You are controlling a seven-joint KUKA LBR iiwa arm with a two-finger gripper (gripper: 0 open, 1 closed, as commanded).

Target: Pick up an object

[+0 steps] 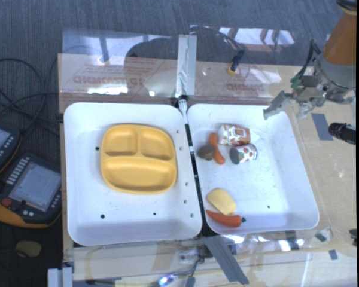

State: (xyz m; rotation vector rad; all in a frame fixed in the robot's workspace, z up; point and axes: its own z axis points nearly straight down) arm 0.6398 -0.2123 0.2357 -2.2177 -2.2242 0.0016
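A yellow divided plate fills the left bin; in the right bin a small can lies near the middle, unpicked. The gripper hovers over that bin's far right corner carrying nothing, so the pick has yet to begin.

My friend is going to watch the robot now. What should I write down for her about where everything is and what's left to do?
The gripper sits above the far right corner of the right bin, holding nothing.
Right bin: two small patterned cups, an orange carrot piece, a brown lump, a yellow lemon-shaped toy and a red chili.
Left bin: a yellow divided plate.
Done: nothing picked yet.
Left: reach down, grab one thing, lift it.
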